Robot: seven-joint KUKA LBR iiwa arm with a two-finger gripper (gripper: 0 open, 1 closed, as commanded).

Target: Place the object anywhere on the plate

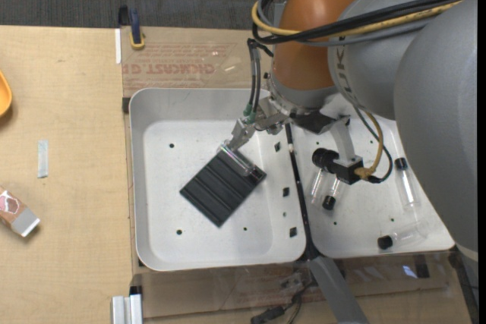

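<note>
A black ribbed rectangular plate (219,190) lies tilted in the middle of the left white bin (152,239). My gripper (244,149) reaches down from the orange wrist band and sits right at the plate's upper right edge, where a small shiny grey piece (244,163) shows against the black. Whether that piece belongs to the gripper or is held by it is not clear from this angle.
The right bin (425,228) holds a clear tube (406,184) and a small black piece (385,242). On the wooden bench to the left lie a red-and-white block (17,213), a small grey strip (42,159) and an orange thing (4,96) at the edge.
</note>
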